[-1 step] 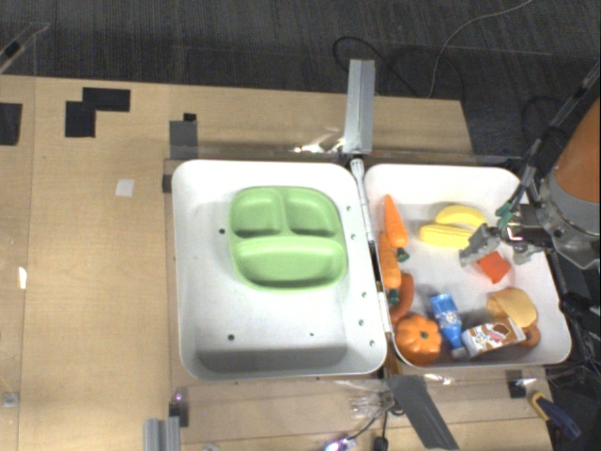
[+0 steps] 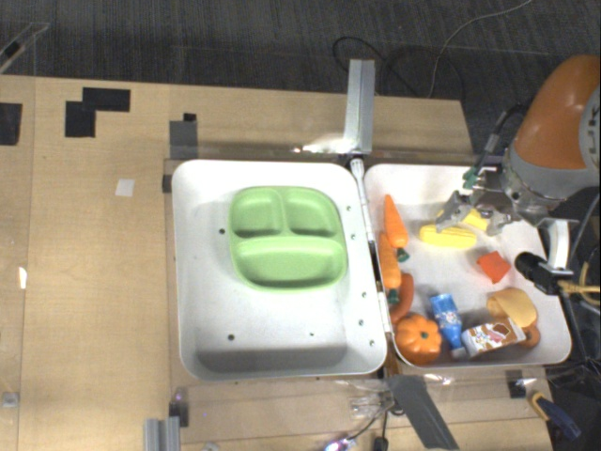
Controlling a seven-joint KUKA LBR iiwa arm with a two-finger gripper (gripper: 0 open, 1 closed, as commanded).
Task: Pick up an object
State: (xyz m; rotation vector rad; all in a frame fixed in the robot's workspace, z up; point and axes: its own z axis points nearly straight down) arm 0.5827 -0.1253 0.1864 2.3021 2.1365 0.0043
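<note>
Gripper (image 2: 467, 207) hangs over the right bin (image 2: 563, 346) with fingers apart, above the yellow corn (image 2: 447, 237), nothing clamped between them; carrots (image 2: 392, 242), pumpkin (image 2: 419, 337), blue can (image 2: 445, 314) and orange block (image 2: 494, 267) lie nearby, and a green tray (image 2: 286, 235) occupies the left bin (image 2: 202, 280).

Grey arm with orange band (image 2: 563, 125): cut off by right edge, upper links out of frame. Two-finger gripper (image 2: 472, 209): overlaps far end of yellow corn-shaped toy (image 2: 445, 237); finger gap not resolvable. Small printed carton (image 2: 490, 337): label too small to read. Blue can-shaped toy (image 2: 444, 317): markings blurred. Black cable (image 2: 488, 12) exits top edge.
</note>
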